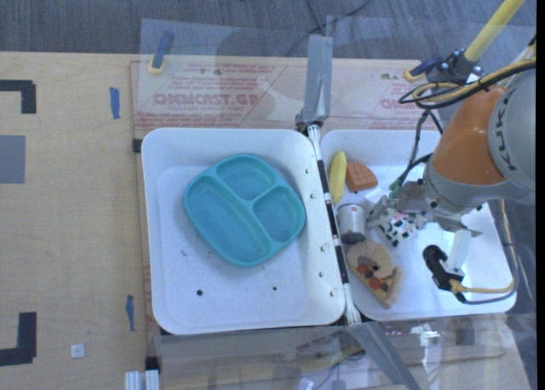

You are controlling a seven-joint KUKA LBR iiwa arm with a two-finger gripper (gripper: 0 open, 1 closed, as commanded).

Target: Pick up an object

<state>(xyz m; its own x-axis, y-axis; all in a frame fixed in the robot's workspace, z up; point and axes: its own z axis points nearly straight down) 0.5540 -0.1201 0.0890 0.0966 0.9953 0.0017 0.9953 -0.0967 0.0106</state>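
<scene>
Bench [68,235]: pale wood, matt, w/ blue tape bits. Bins [247,307]: white plastic, smooth, slight sheen. Divided plate [244,208]: teal plastic, semi-gloss. Can [350,221]: metal, dull shine. Banana [338,175]: yellow, looks like smooth plastic. Arm [477,146]: orange band glossy, grey shell smooth. Clear plastic sheet [221,90] behind the bins, reflective.

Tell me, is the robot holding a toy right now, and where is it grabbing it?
It cannot be told. The gripper sits right at a small black-and-white toy in the right bin, but no grip is visible.
</scene>
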